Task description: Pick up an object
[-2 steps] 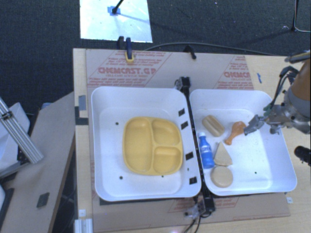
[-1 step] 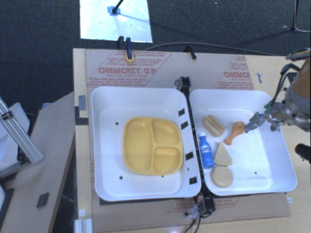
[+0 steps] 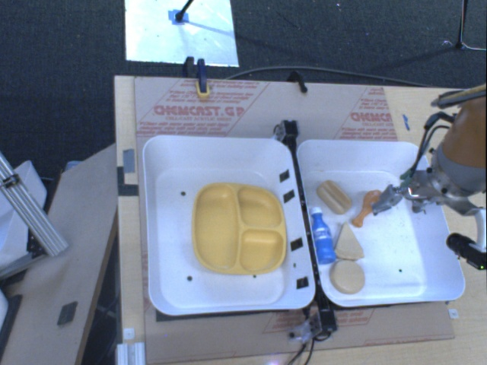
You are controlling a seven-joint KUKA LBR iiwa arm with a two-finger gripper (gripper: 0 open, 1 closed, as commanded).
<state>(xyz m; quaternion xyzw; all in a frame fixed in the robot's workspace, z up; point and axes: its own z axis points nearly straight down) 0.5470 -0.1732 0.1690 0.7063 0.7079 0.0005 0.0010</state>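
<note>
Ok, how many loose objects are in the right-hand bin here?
5. A tan bread roll up top, an orange piece beside the gripper, a blue bottle along the left wall, a tan wedge, and a round tan disc nearest the front. The arm might hide more.

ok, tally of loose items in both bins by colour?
Yellow: 1, divided plate
Blue: 1, bottle
Orange: 1, small utensil-like piece
Tan: 3, roll, wedge, round disc
Total: 6
</note>
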